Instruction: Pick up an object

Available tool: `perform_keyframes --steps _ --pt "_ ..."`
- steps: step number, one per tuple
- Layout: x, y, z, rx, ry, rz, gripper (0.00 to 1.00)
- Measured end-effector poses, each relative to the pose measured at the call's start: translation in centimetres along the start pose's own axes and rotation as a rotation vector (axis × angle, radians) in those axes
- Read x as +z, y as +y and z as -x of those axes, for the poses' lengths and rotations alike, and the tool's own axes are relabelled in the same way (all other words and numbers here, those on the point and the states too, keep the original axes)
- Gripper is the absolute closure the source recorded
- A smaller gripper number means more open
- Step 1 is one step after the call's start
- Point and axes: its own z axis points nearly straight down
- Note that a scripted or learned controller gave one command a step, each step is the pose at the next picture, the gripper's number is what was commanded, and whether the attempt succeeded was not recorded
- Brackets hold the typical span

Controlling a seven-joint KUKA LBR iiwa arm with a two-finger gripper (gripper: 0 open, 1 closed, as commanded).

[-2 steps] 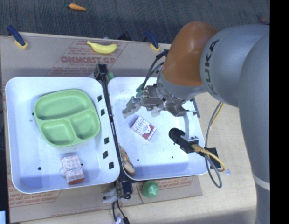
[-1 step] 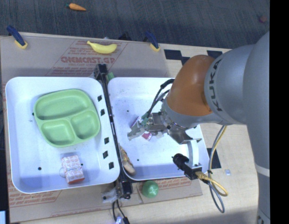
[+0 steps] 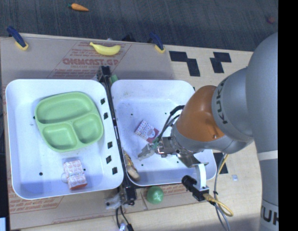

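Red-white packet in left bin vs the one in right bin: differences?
The left-bin packet lies at the bin's near edge, below the green tray; the right-bin packet lies mid-bin, beside the claw. The left one looks bulkier, the right one flatter and tilted. Both carry red-and-white print.

Partly hidden behind the orange band [image 3: 199, 117]: the right bin's [image 3: 154, 88] far corner. Too small to read: print on the small red-and-white packet [image 3: 145, 129] beside that band.

divided tray [image 3: 68, 120] and small packet [image 3: 74, 173] in left bin [image 3: 14, 143], wrapped packet [image 3: 145, 129] in right bin [image 3: 154, 88]
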Motion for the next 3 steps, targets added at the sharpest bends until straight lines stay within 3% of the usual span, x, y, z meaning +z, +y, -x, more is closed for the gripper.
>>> perform_keyframes --steps 1,2,3 --pt "0.3 9.3 3.4 0.001 0.0 0.005 0.0" --pt "-0.6 9.2 3.4 -0.002 0.001 0.002 1.0" --pt "-9.6 0.1 -4.6 -0.004 0.001 0.003 1.0"
